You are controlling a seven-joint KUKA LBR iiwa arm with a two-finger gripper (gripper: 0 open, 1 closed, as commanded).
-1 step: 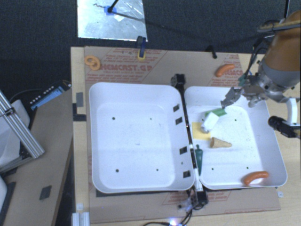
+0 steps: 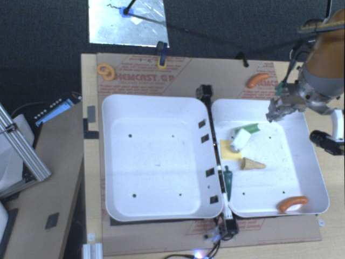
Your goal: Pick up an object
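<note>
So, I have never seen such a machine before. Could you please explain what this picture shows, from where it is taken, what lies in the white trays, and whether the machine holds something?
The picture comes from one fixed camera above a bench, looking down at a slant. The grey and orange shape at the right is a robot arm. Its gripper, a small two-finger hand, hangs over the far edge of the right bin. I see nothing between its fingers.

Two shallow white bins sit side by side. The left bin shows just its white floor. In the right bin lie a white block beside a green piece, a yellow piece, a cone, a dark green piece along the left wall, and a sausage near the front corner.

Outside the bins, on the board, lie another sausage and a pretzel.
</note>
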